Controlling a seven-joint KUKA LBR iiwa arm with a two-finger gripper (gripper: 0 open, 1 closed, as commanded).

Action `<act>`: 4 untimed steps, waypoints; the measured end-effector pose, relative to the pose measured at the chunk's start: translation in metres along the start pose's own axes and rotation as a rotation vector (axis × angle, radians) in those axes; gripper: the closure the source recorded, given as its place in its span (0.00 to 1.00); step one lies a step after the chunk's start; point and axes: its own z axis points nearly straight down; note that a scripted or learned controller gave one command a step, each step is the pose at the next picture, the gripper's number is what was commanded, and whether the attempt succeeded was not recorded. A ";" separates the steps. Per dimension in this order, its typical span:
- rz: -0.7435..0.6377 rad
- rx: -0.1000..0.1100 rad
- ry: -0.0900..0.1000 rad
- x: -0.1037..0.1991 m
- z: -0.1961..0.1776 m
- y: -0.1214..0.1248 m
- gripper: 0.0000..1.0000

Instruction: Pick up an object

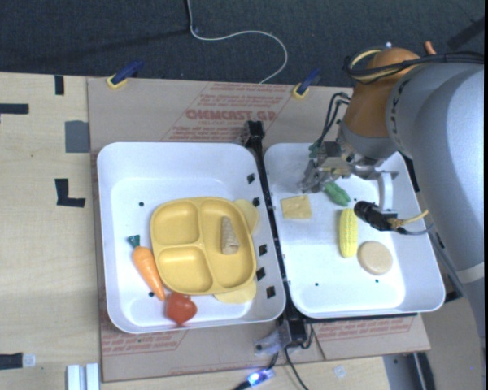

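Two shallow white plastic bins side by side on a cardboard-covered bench, glossy walls, rounded corners. In the left bin (118, 218): a pale yellow compartment plate (202, 246) of smooth plastic with three wells, a tan ridged cone-like piece (229, 235) lying in the right-hand well; an orange toy carrot (149, 270) with a green top just beside the plate's left edge; a red rounded toy, perhaps a tomato or pepper (180, 307), touching the plate's lower left corner.

In the right bin (415, 295): a flat pale yellow square, like a cracker or cheese slice (297, 208), near the upper left; a yellow corn cob (348, 231), bumpy and upright along the bin's length; a round tan disc like a biscuit (375, 257) just beside the cob's lower end; a small green elongated piece (337, 193) above the cob.

Gripper (315, 177) low over the right bin's upper part, metallic grey, close above the square slice and beside the green piece. Spread of its parts too blurred to tell; nothing visibly between them. Grey arm and orange band entering from the right.
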 end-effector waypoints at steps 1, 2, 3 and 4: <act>0.001 0.001 0.004 0.009 -0.048 0.005 1.00; 0.002 -0.001 0.002 0.007 -0.108 0.014 1.00; 0.002 0.003 0.004 0.007 -0.128 0.015 1.00; -0.001 0.008 0.005 0.050 -0.136 -0.018 1.00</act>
